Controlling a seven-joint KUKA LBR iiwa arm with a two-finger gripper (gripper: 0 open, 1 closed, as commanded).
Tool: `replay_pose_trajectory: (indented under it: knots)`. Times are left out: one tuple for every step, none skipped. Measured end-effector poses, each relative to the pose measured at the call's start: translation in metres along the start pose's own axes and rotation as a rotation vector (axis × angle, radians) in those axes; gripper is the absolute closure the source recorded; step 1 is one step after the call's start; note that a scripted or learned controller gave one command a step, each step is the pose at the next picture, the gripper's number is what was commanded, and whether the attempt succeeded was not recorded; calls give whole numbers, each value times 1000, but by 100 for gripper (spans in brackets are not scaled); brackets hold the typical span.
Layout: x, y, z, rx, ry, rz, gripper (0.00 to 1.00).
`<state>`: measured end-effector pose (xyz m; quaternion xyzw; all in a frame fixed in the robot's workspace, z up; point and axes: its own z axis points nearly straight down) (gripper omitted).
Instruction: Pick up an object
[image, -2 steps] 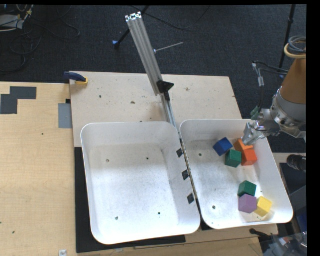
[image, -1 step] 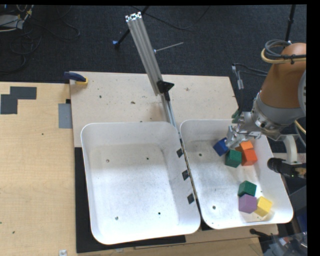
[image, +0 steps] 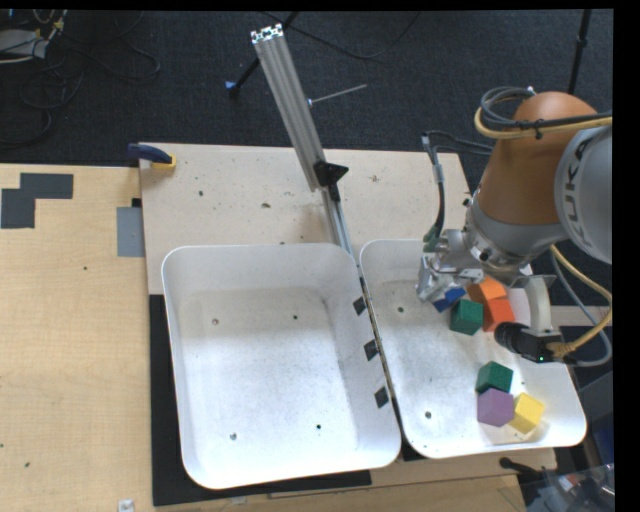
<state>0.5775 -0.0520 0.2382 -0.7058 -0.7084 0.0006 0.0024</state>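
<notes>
Blocks lie in the right bin (image: 420, 420), all in its right half: a blue block (image: 450, 296), an orange block (image: 494, 302) and a green block (image: 466, 317) crowded together near the far wall, then another green block (image: 494, 377), a purple block (image: 495, 407) and a yellow block (image: 528, 412) close together by the near right corner. The gripper (image: 436, 278) is low at the blue block; whether its fingers are apart or together I cannot tell. The left bin (image: 190, 400) has a bare floor with much free room.
</notes>
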Motion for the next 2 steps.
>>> replay_pose_trajectory:
  knots:
    - [53, 9, 13, 2, 0, -1, 100]
    - [101, 16, 3, -2, 0, 0, 100]
